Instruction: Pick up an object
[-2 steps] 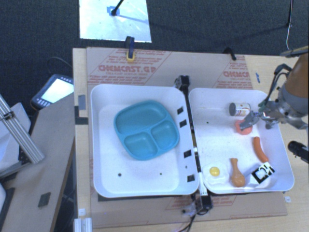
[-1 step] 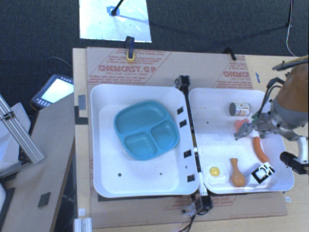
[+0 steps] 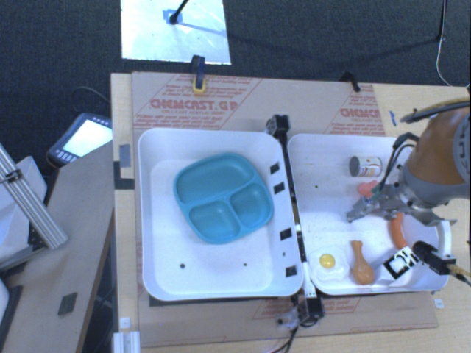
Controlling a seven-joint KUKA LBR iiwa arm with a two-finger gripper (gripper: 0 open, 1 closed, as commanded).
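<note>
The gripper hangs low over the right bin; whether it is wide or narrow cannot be told. Just beside it lies a small red toy, probably light, smooth plastic. A grasp across its middle seems safest.

Blue divided tray smooth plastic, slight sheen; white bins matt plastic; bench board printed cardboard; floor at 12 o'clock dark carpet.

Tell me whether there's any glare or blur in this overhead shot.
Camera view: the shiny sheet above the bench glares nearly white; both white bins are evenly lit with faint shadows; the gripper and small items look soft, the blue plate clearer.
</note>
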